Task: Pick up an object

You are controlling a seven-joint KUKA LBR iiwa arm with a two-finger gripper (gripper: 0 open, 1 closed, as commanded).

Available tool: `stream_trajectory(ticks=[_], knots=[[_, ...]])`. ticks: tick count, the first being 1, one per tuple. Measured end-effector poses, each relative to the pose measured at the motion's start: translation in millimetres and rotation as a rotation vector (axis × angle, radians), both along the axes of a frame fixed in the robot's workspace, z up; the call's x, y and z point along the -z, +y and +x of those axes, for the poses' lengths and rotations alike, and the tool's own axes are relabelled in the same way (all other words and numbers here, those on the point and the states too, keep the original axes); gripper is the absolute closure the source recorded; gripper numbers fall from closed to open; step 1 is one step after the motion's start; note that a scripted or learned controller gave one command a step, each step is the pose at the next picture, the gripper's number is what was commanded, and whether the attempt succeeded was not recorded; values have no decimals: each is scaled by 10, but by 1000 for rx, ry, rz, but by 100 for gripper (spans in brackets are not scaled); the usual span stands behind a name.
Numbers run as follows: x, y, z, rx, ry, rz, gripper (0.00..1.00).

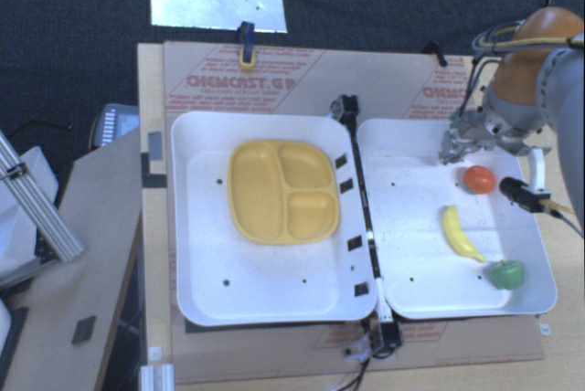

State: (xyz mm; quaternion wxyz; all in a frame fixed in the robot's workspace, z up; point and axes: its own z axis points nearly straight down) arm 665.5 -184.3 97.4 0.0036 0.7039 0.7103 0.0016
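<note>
In the right bin [411, 289] lie a red-orange tomato [479, 180], a yellow banana [462, 234] and a green pepper [506, 273]. My gripper [454, 148] hangs low over the bin's far right part, just left of and above the tomato. Nothing shows between its fingers. The banana lies in the bin's right half, pointing toward the pepper at the near right corner.
The left bin [206, 280] holds a yellow divided plate [281, 191] with three compartments. A black clipped divider [358, 197] runs between the two bins. The bins rest on a cardboard sheet [274, 79] with a yellow clamp [247, 47] at its far edge.
</note>
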Motion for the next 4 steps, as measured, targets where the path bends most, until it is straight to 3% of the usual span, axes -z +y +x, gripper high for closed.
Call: stream_trajectory(ticks=[3,4], knots=[[-1578,-12,26,2,-1,1,100],[-1590,621,21,-1,4,5,100]])
